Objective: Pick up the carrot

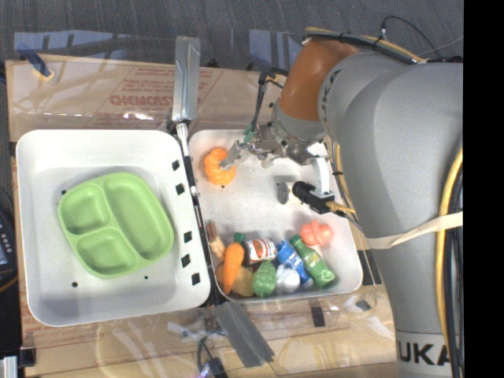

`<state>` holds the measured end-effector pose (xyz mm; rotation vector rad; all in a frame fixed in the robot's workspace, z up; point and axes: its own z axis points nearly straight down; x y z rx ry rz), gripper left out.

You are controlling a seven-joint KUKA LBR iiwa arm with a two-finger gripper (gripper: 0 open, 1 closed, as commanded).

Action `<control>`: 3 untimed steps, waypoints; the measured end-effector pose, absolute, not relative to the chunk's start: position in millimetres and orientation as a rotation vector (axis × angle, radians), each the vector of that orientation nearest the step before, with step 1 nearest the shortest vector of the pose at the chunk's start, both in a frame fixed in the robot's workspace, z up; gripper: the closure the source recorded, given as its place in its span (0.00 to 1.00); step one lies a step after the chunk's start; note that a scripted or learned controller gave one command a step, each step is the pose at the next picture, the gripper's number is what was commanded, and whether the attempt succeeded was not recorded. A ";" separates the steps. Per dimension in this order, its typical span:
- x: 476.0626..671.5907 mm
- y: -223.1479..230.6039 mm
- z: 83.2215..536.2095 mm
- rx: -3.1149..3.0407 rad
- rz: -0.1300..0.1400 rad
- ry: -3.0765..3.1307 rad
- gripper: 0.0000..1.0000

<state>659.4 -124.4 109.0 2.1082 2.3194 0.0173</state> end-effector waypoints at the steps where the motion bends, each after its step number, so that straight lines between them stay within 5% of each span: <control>1: 660.6 -110.2 109.5 2.196 -0.004 2.238 0.00; 3: 661.7 -97.3 108.8 2.171 0.000 2.266 0.00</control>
